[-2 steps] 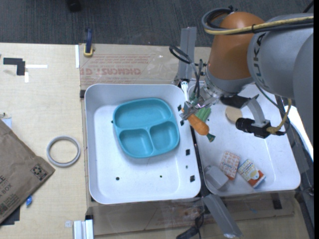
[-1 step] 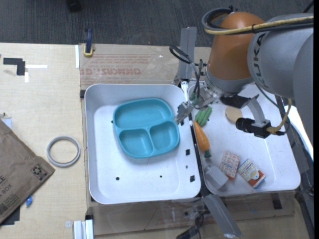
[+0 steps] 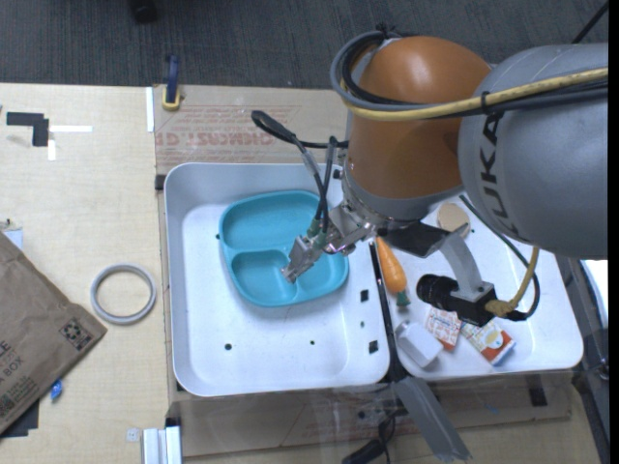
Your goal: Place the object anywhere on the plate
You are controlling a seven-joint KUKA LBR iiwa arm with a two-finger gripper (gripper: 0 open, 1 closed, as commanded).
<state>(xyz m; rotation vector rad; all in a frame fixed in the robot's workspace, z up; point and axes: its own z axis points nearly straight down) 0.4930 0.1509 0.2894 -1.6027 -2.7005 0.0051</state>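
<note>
Two white bins: the left bin [image 3: 193, 259] holds a divided blue plastic plate [image 3: 251, 249]; the gripper [image 3: 302, 259] hangs over it, its grip unreadable.

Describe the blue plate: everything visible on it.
The blue plate is a glossy, plastic-looking dish with rounded corners and a raised rim. An inner ridge divides it into compartments. It lies flat, upright, in the left white bin, toward that bin's upper middle. The gripper is over its right part, near the ridge; contact cannot be judged. Nothing else is seen lying on it.
</note>
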